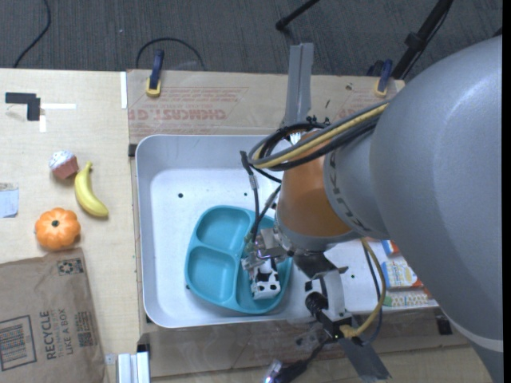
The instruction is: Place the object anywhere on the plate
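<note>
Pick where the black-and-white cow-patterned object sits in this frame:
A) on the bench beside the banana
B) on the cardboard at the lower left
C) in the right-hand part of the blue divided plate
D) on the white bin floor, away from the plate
C: the cow-patterned object lies on the right-hand part of the blue plate, just under the pincer, while the banana lies out on the bench to the left.

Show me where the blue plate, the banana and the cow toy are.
blue plate [214, 238]: camera view, bare floor of its upper left compartment.
banana [89, 194]: camera view, middle of its yellow body.
cow toy [266, 280]: camera view, its black-and-white body.
</note>
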